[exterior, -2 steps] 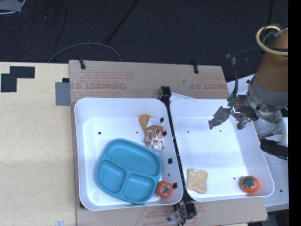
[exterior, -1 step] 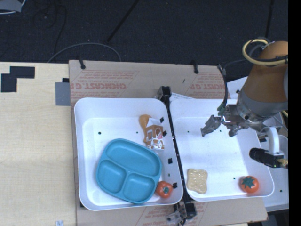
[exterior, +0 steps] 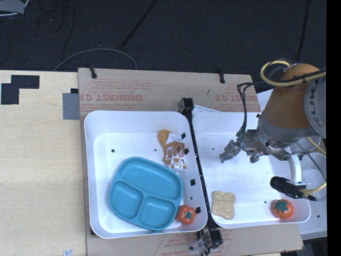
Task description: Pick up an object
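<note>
Nearest edge, left bin [exterior: 96, 143]: along its near wall a blue three-compartment tray [exterior: 145, 193] is lying flat, taking up most of the floor; a small toy tomato [exterior: 186, 215] is sitting just beside the tray's near-right corner, close to the divider.
Nearest edge, right bin [exterior: 250, 222]: a pale toast-shaped piece [exterior: 223, 205] is lying flat near the near-left corner; a second toy tomato [exterior: 282, 209] is resting in the near-right corner, well apart from the toast piece.
Farther back, left bin: a small red-and-white printed packet [exterior: 175, 156] is lying next to the divider, with a tan rounded piece [exterior: 163, 138] touching its far side; both are sitting just beyond the tray's far-right edge.
Gripper [exterior: 230, 153]: it is hanging over the middle of the right bin, pointing toward the divider; whether its jaws are parted or closed cannot be told at this angle, and nothing is showing between them.
Arm: the orange band [exterior: 290, 103] is sitting above the wrist, over the bin's far-right part.
Objects relative to gripper: the toast piece is lying nearer the camera than the gripper, apart from it; the right-bin tomato is lying well apart, toward the near-right corner.
</note>
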You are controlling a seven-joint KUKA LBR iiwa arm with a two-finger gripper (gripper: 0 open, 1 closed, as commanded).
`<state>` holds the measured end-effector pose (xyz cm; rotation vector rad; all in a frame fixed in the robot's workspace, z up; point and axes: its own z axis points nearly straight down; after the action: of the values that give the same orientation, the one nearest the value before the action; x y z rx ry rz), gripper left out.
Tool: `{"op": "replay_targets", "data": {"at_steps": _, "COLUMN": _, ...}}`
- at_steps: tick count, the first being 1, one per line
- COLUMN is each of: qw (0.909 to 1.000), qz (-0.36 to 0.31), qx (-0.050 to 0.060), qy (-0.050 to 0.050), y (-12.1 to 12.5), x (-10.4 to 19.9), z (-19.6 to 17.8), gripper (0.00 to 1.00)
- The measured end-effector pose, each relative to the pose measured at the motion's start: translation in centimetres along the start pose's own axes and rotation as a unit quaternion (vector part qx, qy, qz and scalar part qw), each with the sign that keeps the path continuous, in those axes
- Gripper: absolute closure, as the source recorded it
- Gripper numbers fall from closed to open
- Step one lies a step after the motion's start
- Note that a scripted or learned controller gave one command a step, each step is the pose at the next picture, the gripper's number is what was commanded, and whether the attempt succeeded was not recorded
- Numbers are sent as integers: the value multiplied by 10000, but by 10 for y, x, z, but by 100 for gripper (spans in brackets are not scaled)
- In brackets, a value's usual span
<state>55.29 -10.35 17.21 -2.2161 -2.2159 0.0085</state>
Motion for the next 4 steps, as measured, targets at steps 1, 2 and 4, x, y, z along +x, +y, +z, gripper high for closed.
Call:
{"op": "replay_targets", "data": {"at_steps": 1, "qw": 10000, "qz": 1, "qx": 3, "qy": 5, "y": -4, "x": 9, "z": 60, "gripper": 0}}
{"op": "replay_targets", "data": {"at_steps": 2, "qw": 10000, "qz": 35, "qx": -16, "qy": 0, "y": -3, "x": 7, "z": 47, "gripper": 100}}
{"op": "replay_targets", "data": {"at_steps": 4, "qw": 10000, "qz": 0, "qx": -57, "qy": -11, "y": 4, "x": -1, "z": -44, "gripper": 100}}
